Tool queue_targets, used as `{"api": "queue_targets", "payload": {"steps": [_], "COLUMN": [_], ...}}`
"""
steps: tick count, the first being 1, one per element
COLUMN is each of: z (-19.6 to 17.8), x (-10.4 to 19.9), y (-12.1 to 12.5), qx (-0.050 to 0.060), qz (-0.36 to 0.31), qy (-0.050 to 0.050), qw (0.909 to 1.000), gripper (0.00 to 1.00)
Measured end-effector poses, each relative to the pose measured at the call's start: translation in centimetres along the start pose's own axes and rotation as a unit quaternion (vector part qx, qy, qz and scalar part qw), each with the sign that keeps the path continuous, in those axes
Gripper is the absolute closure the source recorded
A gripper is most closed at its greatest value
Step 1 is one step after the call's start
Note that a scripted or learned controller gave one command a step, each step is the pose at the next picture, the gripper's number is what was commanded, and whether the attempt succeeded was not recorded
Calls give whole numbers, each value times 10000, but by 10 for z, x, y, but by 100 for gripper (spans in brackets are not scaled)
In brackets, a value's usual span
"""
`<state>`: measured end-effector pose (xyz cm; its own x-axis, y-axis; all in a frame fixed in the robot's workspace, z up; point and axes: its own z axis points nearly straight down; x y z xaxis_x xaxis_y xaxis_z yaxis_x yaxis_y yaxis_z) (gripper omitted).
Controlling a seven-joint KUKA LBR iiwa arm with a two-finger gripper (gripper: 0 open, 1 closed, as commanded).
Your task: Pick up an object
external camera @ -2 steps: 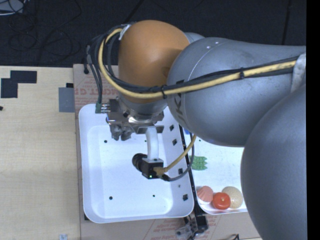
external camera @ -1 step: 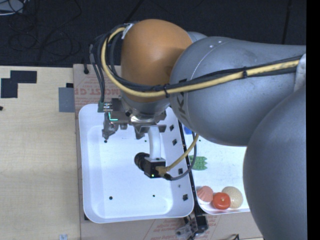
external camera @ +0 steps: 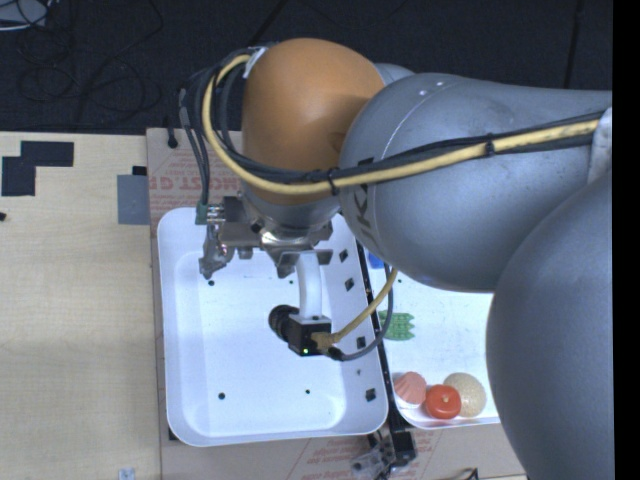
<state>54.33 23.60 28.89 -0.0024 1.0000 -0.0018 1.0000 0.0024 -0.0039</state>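
Right bin [external camera: 445, 313]: green piece [external camera: 397, 325], red ball [external camera: 442, 401], perhaps a tomato; arm [external camera: 470, 198] covers much;
Gripper [external camera: 214, 258]: over left bin [external camera: 250, 393] — spread or pressed, I cannot tell

The pale bench [external camera: 70, 318] fills the frame's left. A cardboard sheet [external camera: 188, 180] lies on it, under the left bin [external camera: 240, 373] and the right bin [external camera: 450, 328].

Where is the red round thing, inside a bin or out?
Inside: the red round thing lies on the floor of the right bin, near its front rim.
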Motion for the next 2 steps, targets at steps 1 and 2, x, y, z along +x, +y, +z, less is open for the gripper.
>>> {"api": "queue_targets", "payload": {"steps": [1, 2], "z": [0, 66], "x": [0, 9], "y": [0, -6], "qx": [0, 34], "qz": [0, 4], "qy": [0, -12], "qw": [10000, 10000], "gripper": [0, 0]}}
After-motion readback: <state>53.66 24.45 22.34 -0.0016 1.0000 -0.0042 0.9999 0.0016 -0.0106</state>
